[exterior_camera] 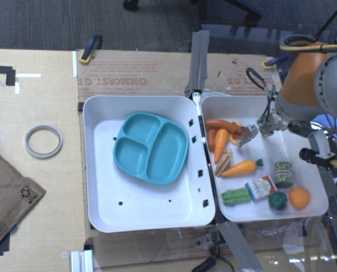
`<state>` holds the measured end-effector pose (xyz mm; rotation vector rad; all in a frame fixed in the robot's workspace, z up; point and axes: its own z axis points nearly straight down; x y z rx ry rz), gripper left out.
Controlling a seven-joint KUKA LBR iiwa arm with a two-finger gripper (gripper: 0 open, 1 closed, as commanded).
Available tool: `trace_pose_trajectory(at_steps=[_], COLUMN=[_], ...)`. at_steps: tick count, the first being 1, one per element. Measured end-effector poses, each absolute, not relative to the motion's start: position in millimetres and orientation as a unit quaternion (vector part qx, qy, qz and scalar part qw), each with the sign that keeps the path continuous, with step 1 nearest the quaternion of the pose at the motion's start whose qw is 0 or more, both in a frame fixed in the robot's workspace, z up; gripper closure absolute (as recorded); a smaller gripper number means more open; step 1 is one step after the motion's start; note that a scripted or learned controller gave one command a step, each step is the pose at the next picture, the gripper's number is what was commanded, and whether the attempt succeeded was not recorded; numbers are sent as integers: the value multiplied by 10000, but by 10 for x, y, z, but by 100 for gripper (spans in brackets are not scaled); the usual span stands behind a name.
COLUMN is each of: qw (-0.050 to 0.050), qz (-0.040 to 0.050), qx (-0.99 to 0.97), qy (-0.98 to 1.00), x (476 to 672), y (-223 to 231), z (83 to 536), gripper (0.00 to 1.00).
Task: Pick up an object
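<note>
Bench (pixel 32 106) is light wood, with a brown cardboard sheet (pixel 140 75) under the far edge of the bins. Left bin (pixel 100 208), white and shallow, holds a teal divided plate (pixel 151 148) with three compartments, sitting a bit left of the bin's middle, tilted in plan. Right bin (pixel 270 152) touches the left bin along a shared wall and holds the toy food. Arm (pixel 310 78) comes in from the right, orange band above the wrist, reaching down over the right bin's upper part. Brown box (pixel 7 194) lies at the bench's left edge, partly cut off. Gripper (pixel 248 135) hangs low in the right bin, just right of the reddish hot dog (pixel 224 124) and near the upright carrot (pixel 220 143); its tips are too small and dark to read, so cannot tell how far apart they stand, and nothing visible is clamped in them. Tape ring (pixel 43 141) lies on the bench left of the bins, well apart. Second carrot (pixel 240 168) lies flat mid-bin, sandwich piece (pixel 224 162) just left of it. Along the near wall: green vegetable (pixel 235 195), small carton (pixel 259 188), dark green broccoli (pixel 278 200), orange (pixel 298 198), with a small can (pixel 282 173) just above. Blue clamp (pixel 90 47) sits at the cardboard's far left corner.
</note>
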<state>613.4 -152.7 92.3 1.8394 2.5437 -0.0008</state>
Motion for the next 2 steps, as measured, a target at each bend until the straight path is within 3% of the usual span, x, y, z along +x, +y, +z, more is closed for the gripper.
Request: trace_pose_trajectory(at_steps=[1, 2], qw=[-4, -2], qz=[-2, 2], qx=[5549, 4464], qy=[8319, 8948], x=[5034, 4776], y=[-1265, -1028], z=[913, 914], gripper=[0, 0])
